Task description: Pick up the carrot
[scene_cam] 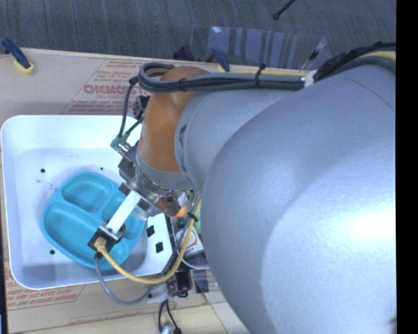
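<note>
1 white bin [14, 186], 1 blue tray [73, 214], 1 arm [279, 186].

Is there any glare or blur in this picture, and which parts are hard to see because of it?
In the camera view, the grey arm looms close and looks soft, with a bright glare patch on its lower right; the blue tray and the white bin are evenly lit and sharper; the end effector lies under the wrist in shadow.

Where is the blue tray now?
The blue tray lies in the left white bin, toward its front, partly under the arm's wrist.
</note>
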`<state>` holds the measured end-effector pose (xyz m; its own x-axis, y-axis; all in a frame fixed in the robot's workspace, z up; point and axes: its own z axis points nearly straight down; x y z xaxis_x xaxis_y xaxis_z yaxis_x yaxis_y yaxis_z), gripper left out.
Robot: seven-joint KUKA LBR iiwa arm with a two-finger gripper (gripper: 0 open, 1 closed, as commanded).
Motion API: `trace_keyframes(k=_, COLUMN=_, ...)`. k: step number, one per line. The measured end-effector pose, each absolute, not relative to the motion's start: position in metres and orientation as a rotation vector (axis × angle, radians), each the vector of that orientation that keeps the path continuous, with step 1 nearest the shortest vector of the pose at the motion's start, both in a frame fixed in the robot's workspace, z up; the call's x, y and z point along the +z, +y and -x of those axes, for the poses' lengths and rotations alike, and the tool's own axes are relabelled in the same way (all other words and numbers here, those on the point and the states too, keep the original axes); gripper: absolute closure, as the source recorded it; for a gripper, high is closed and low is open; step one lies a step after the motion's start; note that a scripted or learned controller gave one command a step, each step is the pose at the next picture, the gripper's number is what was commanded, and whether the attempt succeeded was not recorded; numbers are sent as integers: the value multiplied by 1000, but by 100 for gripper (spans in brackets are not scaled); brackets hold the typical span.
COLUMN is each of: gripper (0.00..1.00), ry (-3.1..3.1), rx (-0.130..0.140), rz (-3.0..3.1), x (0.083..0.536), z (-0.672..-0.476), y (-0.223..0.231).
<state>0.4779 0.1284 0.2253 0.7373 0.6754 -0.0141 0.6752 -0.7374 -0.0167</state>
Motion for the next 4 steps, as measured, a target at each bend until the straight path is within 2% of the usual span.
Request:
trace_keyframes(k=2, gripper=100, ry=-1183, rx=60, rz=2889, x=242, z=-477, y=132)
trace_keyframes(k=3, gripper=100, ry=-929, rx=12, rz=2999, x=283, z=-475, y=216)
trace_keyframes(k=4, gripper=100, ry=-593, rx=9, rz=3087, x=331, z=-546, y=218)
